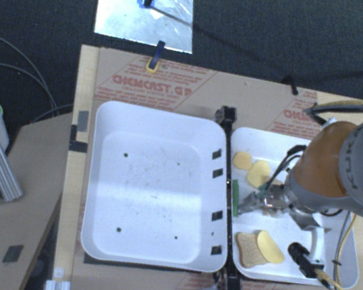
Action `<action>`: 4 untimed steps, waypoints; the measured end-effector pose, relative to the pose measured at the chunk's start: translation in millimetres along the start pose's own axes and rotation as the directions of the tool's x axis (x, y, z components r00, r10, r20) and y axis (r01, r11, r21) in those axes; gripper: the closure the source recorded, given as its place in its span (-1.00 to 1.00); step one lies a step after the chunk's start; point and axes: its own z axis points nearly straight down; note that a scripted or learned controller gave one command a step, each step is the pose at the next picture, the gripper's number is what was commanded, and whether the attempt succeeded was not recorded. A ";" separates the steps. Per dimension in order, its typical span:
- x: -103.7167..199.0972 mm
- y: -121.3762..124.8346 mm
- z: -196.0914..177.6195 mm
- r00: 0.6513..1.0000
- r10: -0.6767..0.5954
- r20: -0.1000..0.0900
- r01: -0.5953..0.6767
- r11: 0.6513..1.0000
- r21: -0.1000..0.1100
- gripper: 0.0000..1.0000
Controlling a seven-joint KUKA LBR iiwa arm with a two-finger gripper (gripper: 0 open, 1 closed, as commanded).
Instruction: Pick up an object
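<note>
so, my pincer is down inside the right bin, low over its floor and close to its left wall. my grey arm with the orange band leans in over it from the right side. honestly can't tell from this angle if the pincer is spread or pressed together, the metal parts just blur into one shiny lump. closest thing to it is a thin green stick lying lengthwise along the bin's left wall, just beside the pincer tip, and i can't say whether they touch. further back in the same bin there's a round yellow piece and a bigger yellow piece right next to each other, the bigger one sitting just by the edge of my wrist. toward the front of the bin a brown toast-looking slice lies flat, with a yellow chip overlapping its right side. the left bin sits tight against the right one, and both rest on a cardboard sheet with red print on it.
</note>
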 end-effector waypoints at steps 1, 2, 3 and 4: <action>74.5 9.8 -55.2 1.000 0.008 0.001 -0.008 1.000 0.003 -1.00; 93.1 11.6 -66.8 1.000 -0.013 -0.029 0.013 1.000 0.007 1.00; 42.9 8.5 -242.5 1.000 0.006 0.004 -0.006 1.000 -0.018 1.00; 73.3 65.9 -110.5 1.000 0.001 0.000 -0.001 1.000 0.008 1.00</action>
